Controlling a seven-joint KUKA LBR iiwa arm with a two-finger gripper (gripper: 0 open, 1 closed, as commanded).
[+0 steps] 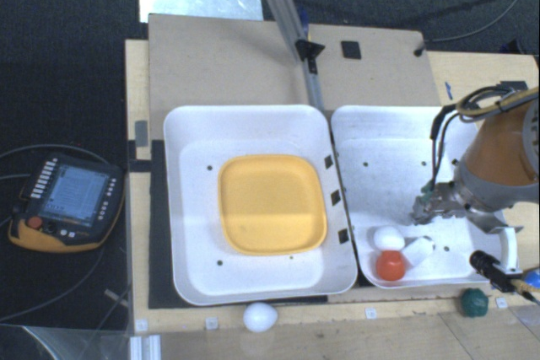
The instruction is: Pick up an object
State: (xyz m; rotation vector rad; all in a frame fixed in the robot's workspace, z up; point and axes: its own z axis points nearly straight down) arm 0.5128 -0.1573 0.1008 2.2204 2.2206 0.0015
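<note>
Your arm is over the right bin, close to three small things.

Your gripper (424, 206) hangs low near the right bin's (371, 131) front edge; I cannot tell how it is set. A white ball (388, 239), a red ball (391, 265) and a small white block (418, 249) sit bunched together at that front edge, touching. You may bump one and push the others away. The yellow plate (272, 203) lies in the left bin (190, 181).
</note>
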